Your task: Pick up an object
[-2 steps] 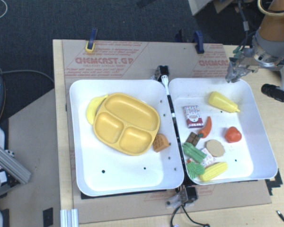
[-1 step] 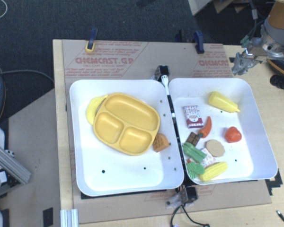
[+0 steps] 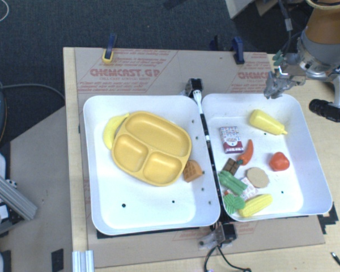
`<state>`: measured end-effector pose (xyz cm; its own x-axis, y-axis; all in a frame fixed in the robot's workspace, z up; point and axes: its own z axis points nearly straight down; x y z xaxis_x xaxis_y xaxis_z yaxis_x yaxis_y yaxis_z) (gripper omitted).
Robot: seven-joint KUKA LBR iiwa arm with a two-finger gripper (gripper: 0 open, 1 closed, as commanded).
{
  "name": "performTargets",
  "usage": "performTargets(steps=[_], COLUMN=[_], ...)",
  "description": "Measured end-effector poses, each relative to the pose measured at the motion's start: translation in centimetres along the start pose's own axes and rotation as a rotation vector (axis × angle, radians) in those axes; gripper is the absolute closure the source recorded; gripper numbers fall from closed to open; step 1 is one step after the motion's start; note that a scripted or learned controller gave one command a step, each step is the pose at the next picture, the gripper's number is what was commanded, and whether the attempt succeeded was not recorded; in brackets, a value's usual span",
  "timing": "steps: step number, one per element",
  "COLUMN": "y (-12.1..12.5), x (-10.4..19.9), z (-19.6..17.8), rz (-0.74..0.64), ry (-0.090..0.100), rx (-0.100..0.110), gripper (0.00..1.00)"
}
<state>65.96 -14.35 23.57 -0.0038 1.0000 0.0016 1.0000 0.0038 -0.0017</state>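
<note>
Over the far rim of the right bin (image 3: 306,109), the gripper (image 3: 275,89) is hanging with nothing in it; I cannot tell its state. The toy food is waiting below so it can be grabbed: a yellow pepper (image 3: 267,122) nearest, a tomato (image 3: 279,161), a corn cob (image 3: 255,204). A yellow tray (image 3: 151,147) is sitting in the left bin (image 3: 102,203). Both bins are resting on a brown board (image 3: 158,69) above dark carpet (image 3: 56,16).

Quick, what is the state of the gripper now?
Gripper: above the far rim of the right bin, holding nothing visible; open or closed cannot be told.
</note>
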Motion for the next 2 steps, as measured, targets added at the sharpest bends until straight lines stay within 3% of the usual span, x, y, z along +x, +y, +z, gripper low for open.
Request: performTargets(steps=[2], y=[-3.8], x=[10.1], z=[-0.7], rz=[-0.001], ry=[0.000], rx=[0.001], gripper=[1.00])
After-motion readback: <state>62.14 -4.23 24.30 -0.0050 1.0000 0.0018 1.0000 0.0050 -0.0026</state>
